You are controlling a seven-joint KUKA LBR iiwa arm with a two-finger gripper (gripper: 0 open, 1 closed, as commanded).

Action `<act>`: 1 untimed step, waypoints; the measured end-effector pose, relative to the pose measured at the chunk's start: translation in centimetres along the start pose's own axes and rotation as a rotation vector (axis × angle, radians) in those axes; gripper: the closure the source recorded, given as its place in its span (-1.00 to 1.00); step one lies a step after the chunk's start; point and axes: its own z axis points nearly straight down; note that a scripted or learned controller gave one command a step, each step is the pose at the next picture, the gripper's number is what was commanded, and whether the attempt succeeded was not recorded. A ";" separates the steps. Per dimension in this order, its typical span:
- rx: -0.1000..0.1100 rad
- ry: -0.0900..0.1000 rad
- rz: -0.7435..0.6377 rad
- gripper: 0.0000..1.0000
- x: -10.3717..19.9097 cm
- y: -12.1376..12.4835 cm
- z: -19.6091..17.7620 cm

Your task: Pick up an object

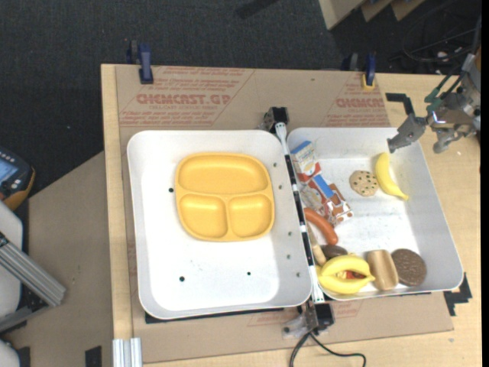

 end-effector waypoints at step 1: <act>-0.001 -0.001 -0.003 -1.00 -0.8 5.6 8.7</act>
